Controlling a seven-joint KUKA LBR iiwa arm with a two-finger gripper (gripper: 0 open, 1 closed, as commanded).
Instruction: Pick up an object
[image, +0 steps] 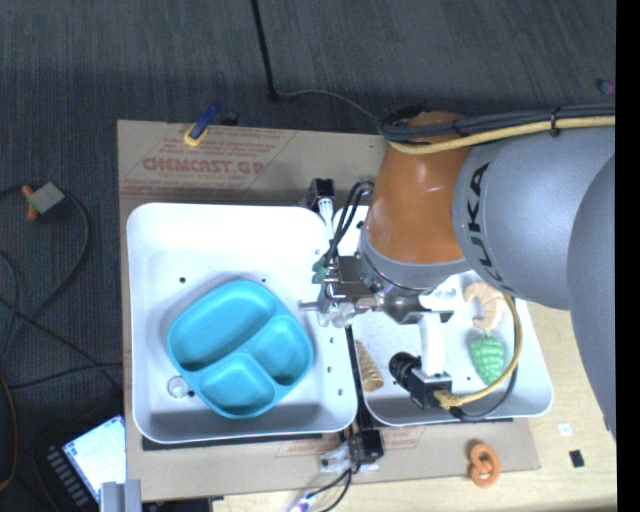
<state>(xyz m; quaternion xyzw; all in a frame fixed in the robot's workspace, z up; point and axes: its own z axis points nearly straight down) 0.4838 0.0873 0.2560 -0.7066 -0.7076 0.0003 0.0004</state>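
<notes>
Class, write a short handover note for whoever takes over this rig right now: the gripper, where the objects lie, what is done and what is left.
Gripper: low over the divide between the two bins; finger state cannot be judged from above.
Left bin: blue divided tray.
Right bin: green ridged object, a pale peach item above it, a tan ridged cone near the left wall.
Done: nothing visibly held.
Left: grasp one object and lift it.

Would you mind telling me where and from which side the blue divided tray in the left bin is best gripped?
Probably by its raised outer rim, from straight above. The blue divided tray lies flat and open side up in the left bin, too broad to span; one finger inside a compartment and one outside could pinch the wall.
</notes>
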